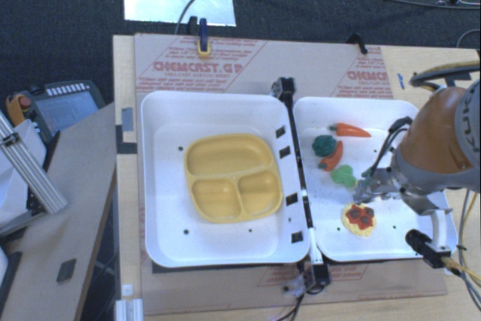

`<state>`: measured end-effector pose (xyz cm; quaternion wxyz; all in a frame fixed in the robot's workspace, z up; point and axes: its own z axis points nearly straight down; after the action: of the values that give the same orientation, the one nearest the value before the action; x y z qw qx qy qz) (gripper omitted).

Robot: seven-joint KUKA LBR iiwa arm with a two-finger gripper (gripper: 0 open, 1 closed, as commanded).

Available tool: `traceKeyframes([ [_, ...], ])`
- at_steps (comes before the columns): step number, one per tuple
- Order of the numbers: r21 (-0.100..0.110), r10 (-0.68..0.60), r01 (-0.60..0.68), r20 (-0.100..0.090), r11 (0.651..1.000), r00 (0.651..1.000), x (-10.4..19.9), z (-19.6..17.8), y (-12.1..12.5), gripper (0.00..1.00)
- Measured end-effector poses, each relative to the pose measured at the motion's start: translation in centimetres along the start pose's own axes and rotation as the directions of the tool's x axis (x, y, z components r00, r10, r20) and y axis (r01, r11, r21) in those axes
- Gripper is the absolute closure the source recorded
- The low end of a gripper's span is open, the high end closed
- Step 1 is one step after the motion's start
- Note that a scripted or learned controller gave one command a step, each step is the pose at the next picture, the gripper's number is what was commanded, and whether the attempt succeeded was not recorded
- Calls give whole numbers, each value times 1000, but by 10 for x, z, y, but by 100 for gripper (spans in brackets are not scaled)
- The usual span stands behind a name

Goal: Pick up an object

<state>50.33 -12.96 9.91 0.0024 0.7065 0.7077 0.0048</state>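
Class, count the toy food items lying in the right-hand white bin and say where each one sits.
5: carrot at the back, dark broccoli, orange piece, green piece, pizza nearest the front. The arm may hide more.

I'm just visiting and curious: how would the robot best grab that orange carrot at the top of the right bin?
Probably across the middle of the carrot, coming straight down. It lies flat and roughly left to right, slim enough for two fingers to close across it. Bare bin floor lies above and below it, and the green piece sits lower left, off the middle.
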Motion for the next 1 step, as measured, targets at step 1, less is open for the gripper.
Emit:
traceKeyframes([
  [1,3,-3,3,5,1000,1000,9,-59,0,100],
])
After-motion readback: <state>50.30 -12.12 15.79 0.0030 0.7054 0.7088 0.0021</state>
